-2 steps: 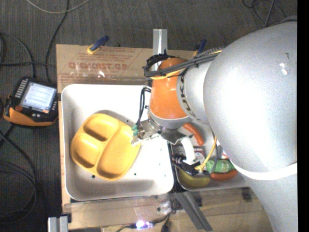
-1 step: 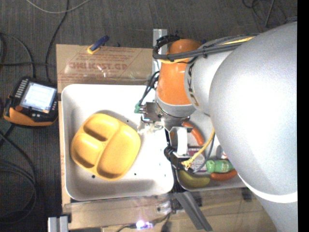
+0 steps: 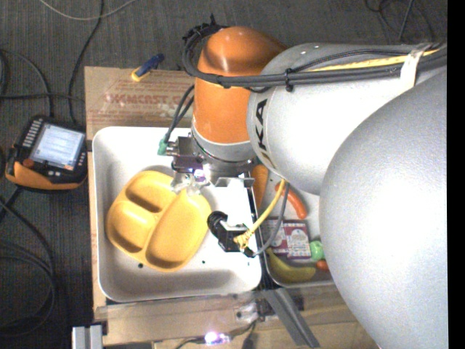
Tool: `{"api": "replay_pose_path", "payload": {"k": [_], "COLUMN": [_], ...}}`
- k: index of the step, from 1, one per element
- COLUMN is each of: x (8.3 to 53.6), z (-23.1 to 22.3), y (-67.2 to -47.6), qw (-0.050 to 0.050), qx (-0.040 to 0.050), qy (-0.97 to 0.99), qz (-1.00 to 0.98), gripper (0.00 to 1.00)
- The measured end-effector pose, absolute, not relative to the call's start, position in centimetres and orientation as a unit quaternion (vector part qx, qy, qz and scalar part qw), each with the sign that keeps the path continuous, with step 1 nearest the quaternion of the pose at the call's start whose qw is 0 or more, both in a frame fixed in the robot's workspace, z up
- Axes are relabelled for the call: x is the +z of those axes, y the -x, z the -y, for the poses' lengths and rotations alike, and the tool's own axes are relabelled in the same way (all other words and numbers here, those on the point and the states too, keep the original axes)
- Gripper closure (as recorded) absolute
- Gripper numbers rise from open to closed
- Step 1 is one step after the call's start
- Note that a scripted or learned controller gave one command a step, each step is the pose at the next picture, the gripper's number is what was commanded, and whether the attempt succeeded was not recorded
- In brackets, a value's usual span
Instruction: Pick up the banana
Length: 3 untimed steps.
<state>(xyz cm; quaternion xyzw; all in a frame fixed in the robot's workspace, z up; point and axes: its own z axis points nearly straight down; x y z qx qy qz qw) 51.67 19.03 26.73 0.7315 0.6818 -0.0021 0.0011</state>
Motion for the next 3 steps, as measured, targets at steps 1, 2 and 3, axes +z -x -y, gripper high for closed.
{"api": "replay_pose_path", "payload": {"k": [1, 2, 3], "x": [23.7, 18.9, 18.9], "z": [-21.3, -10.1, -10.2], "y": [-48.5, -48.5, -48.4], "qw": [0.0, 0.0, 0.0], "qx": [-0.0024, -0.0033, -0.0029], "qy": [-0.651, -0.74, -0.739], "qz": [-0.759, -0.673, -0.673], "gripper": [1.0, 1.0, 0.0]}}
